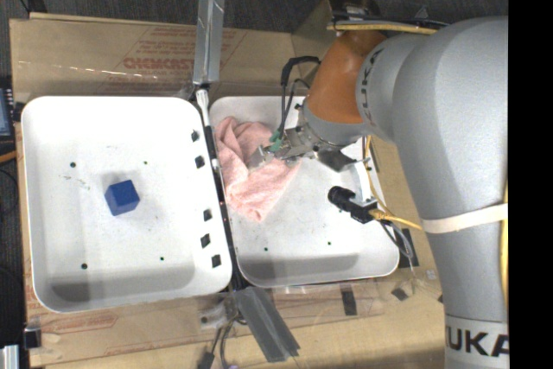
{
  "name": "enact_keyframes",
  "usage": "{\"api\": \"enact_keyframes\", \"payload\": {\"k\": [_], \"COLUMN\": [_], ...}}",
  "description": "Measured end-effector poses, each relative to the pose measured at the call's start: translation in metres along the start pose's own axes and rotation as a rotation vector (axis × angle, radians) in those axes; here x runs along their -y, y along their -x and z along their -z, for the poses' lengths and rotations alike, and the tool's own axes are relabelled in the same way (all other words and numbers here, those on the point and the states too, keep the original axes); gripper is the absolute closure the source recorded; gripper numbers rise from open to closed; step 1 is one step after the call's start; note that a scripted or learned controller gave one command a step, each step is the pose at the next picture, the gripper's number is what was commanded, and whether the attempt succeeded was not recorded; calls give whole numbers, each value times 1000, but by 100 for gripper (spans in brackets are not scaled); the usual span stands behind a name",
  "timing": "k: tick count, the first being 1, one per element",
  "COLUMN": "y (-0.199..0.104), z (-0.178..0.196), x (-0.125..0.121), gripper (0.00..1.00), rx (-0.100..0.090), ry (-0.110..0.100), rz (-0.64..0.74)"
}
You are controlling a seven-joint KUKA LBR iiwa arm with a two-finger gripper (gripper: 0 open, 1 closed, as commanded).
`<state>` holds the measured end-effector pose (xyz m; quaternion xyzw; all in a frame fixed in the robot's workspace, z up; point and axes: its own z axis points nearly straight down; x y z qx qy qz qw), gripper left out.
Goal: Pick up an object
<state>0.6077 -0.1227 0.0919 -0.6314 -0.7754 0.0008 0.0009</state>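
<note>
A crumpled pink cloth [251,173] lies in the left part of the right bin [302,259], reaching up toward the bin's far wall. My gripper [271,149] is low over the cloth's upper right part, right at its surface, with the grey arm and its orange band coming in from the right. A small blue cube [122,196] sits alone in the left bin [52,272], far from the gripper.
The two white bins stand side by side with a black-clipped divider [210,203] between them. A grey metal bar [207,39] rises behind the divider. Brown cardboard [104,47] lines the bench behind the bins.
</note>
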Motion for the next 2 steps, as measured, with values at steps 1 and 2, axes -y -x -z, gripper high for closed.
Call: {"api": "enact_keyframes", "payload": {"k": [1, 2], "y": [0, -56], "z": [9, 99], "x": [0, -43], "gripper": [100, 100], "rx": [0, 0], "ry": [-3, -2], "rz": [6, -119]}}
